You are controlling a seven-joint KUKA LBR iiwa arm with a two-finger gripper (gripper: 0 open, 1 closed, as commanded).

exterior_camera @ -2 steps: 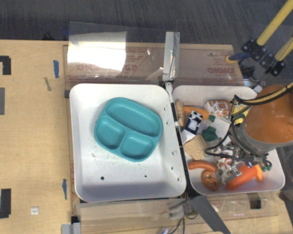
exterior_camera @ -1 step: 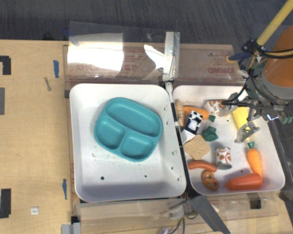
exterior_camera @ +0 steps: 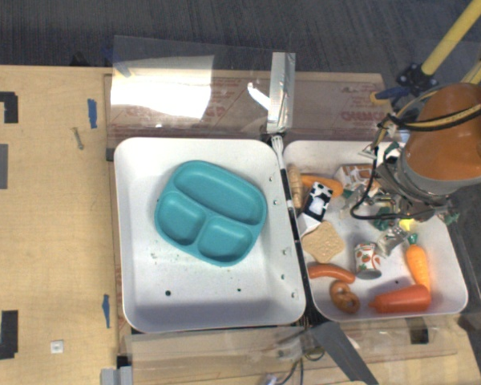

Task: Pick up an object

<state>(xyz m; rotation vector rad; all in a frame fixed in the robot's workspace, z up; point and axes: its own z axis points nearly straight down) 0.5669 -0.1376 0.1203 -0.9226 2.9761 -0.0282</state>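
Arm (exterior_camera: 449, 147) w/ orange band hangs over the right bin (exterior_camera: 457, 283), upper right corner; gripper (exterior_camera: 394, 215) low among cables, can't tell its state. Below it: small cup (exterior_camera: 367, 258), carrot (exterior_camera: 418, 265), red pepper (exterior_camera: 401, 298), cracker (exterior_camera: 324, 242). Teal divided plate (exterior_camera: 212, 212) sits alone in left bin (exterior_camera: 136, 287)

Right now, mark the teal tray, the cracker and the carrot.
teal tray (exterior_camera: 211, 212): camera view, central divider.
cracker (exterior_camera: 323, 243): camera view, middle of its flat face.
carrot (exterior_camera: 418, 265): camera view, mid-body.
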